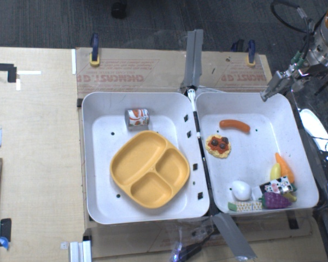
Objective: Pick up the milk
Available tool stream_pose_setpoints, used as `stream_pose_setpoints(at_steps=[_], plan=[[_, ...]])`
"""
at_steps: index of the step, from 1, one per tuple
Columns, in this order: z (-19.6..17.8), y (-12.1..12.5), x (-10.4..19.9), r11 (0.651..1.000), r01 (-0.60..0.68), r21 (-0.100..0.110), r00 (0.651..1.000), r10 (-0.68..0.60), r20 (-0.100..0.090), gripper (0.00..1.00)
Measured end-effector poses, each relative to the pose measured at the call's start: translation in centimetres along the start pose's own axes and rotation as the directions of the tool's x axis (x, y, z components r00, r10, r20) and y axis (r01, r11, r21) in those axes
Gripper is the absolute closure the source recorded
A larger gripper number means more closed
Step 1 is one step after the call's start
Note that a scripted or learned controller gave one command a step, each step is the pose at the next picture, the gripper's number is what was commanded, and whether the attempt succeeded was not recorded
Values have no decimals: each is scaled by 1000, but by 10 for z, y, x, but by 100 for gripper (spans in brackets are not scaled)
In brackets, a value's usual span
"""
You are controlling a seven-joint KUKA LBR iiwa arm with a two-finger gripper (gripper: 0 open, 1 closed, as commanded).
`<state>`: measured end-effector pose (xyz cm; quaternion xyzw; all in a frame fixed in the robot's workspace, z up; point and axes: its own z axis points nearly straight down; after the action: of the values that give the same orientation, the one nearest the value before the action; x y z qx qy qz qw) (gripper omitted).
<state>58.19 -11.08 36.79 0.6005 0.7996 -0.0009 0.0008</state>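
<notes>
The milk (277,187) is a small carton with black and white cow patches. It lies in the front right corner of the right bin (262,125), wedged between a yellow piece (275,172), a carrot (283,167) and purple grapes (276,201). My gripper (274,86) hangs over the bin's far right corner, well away from the milk, with nothing seen in it.
The right bin also holds a sausage (234,125), a small pizza (218,146), a white egg (241,190) and a pale strip (246,206). In the left bin (93,146) sit a yellow divided plate (149,170) and a can (137,117).
</notes>
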Motion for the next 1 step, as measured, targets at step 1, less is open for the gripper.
stream_pose_setpoints(at_steps=[1], plan=[[177,-33,50,1000,25,3,1000,-25,-3,0]])
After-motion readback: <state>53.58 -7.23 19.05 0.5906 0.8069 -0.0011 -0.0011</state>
